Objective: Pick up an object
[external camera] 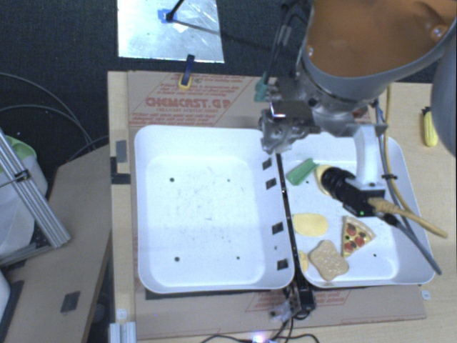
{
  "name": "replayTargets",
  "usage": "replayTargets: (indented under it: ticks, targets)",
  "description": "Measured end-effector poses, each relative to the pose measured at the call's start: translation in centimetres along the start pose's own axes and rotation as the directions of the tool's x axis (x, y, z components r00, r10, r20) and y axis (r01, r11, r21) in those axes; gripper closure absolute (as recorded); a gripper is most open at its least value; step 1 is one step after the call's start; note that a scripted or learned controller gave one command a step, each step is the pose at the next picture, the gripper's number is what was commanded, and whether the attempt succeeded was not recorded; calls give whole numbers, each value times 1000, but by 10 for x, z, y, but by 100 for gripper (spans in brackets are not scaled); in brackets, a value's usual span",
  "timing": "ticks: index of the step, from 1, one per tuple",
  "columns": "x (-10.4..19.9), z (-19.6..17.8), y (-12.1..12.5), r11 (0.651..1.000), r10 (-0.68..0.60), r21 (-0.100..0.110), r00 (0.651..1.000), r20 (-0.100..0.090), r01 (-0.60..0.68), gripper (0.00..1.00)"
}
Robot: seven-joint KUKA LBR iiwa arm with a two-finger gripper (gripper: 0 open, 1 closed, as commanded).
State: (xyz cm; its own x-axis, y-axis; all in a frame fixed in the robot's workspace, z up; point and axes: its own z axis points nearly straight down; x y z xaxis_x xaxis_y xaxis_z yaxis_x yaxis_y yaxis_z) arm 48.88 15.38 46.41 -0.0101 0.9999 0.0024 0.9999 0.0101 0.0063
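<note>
Seemingly, the approach step is in hand: the gripper (275, 143) is poised over the divider (its state cannot be told). Rightward, a green piece (301, 170), yellow slice (310, 224), cracker (329, 259) and pizza slice (355, 235) are left in the right bin (400, 263); a descent onto one is called for next.

Red print "CHEMCAST GP" runs across the brown board (187, 100).

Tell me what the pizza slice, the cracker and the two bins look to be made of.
Pizza slice: likely moulded plastic toy, flat painted toppings. Cracker: probably plastic too, tan, dotted matte surface. Left bin and right bin: smooth white plastic by the look, rounded moulded rims, slightly scuffed.
</note>
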Motion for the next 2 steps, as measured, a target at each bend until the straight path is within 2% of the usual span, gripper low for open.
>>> replayTargets:
  ticks: [1,2]
  targets:
    - [-21,92,-4,1000,12,13,1000,5,-12,100]
    - [-19,75,-2,1000,4,1,1000,1,-4,100]
